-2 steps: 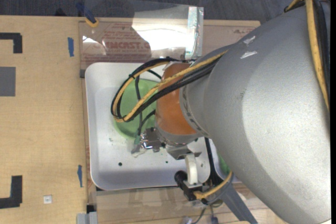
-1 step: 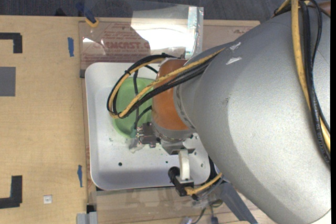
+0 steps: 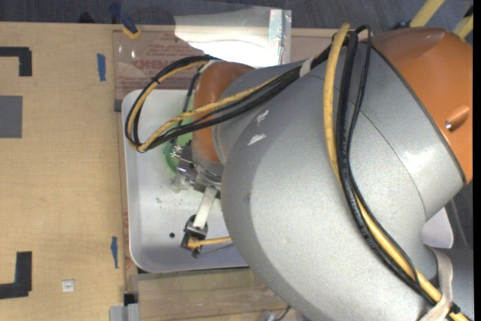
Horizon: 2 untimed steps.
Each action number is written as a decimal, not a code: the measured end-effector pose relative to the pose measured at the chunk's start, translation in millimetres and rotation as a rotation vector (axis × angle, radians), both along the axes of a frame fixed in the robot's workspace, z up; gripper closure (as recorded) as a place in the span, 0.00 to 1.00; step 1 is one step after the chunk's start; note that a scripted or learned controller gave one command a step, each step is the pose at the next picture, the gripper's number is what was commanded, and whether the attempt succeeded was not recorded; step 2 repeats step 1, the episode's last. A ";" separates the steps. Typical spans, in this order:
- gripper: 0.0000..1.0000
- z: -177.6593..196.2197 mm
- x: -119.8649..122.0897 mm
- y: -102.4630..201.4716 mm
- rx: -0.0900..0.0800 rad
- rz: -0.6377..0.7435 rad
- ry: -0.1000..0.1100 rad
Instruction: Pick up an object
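Camera view: The arm (image 3: 316, 184) reaches down into the white bin (image 3: 146, 237), and its grey casing covers most of the bin's right part. Below the orange band (image 3: 216, 105), the hand (image 3: 189, 172) sits low over the bin floor. Whether it is wide or narrow cannot be told, because the wrist hides its working end.

The only candidate object is a green item (image 3: 173, 152). It lies just beside the hand, on the side toward the view's left edge, and is partly hidden under the wrist. Its outline and long axis cannot be determined, so a grasp would probably need a short shift toward that side.

The bin floor is smooth, matt plastic with a few dark specks. A clear, glossy plastic sheet (image 3: 225, 41) lies beyond the bin's far rim. The counter (image 3: 60, 162) is flat, tan board.
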State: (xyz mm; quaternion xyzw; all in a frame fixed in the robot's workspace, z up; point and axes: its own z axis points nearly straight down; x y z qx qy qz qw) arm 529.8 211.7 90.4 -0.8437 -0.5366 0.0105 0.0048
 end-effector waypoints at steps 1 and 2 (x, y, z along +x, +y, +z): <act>0.00 12.2 -52.6 14.0 -0.005 -0.315 -0.014; 0.00 12.2 -52.6 14.0 -0.005 -0.315 -0.014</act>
